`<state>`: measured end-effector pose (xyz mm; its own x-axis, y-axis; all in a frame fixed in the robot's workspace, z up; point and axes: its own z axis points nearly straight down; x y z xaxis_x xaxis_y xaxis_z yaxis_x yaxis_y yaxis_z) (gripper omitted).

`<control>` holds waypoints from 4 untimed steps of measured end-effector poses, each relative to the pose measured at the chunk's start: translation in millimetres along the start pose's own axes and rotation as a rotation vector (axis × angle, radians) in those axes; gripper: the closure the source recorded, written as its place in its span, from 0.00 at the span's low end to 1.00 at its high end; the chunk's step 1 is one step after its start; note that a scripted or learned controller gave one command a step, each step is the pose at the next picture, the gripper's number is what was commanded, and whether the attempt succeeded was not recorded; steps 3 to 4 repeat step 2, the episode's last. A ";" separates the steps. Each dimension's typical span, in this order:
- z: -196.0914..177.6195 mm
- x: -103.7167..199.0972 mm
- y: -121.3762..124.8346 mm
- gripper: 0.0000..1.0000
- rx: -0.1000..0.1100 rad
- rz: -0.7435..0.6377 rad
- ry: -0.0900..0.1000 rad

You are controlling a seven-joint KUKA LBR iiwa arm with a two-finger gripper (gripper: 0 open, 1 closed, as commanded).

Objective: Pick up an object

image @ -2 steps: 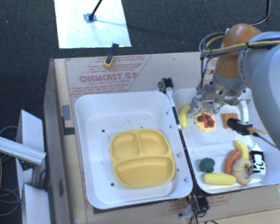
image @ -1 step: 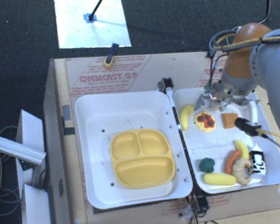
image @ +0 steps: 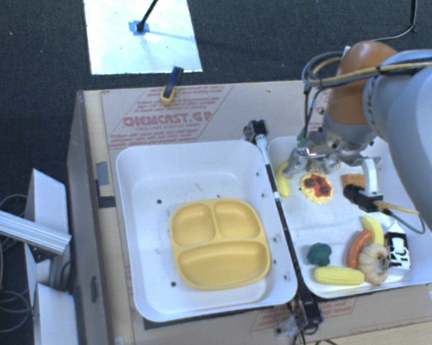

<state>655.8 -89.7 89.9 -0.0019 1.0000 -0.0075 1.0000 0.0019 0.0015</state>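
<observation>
- Overhead, two white bins sit side by side on the bench; the right bin [image: 427,262] is the landmark.
- Its far end holds a small pizza toy [image: 317,187], with the jaws [image: 310,160] poised just above it, likely lining up a grasp.
- Whether the jaws are apart or together, I cannot tell.
- Corn [image: 339,275], broccoli [image: 318,254] and a sausage [image: 355,247] cluster at its near end, untouched.
- Left of it, a yellow divided tray [image: 221,244] lies in the other bin.

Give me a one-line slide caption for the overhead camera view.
Grey arm's gripper hovers above small round pizza toy in right white bin; yellow divided plate in left bin.
</observation>
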 end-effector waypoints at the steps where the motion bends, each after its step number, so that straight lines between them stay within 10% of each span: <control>1: 1.2 -11.3 10.5 0.00 0.024 -0.004 0.013; 2: 6.0 -42.5 -89.4 0.00 0.001 0.002 0.007; 4: 6.0 -42.5 -89.4 0.00 0.001 0.002 0.007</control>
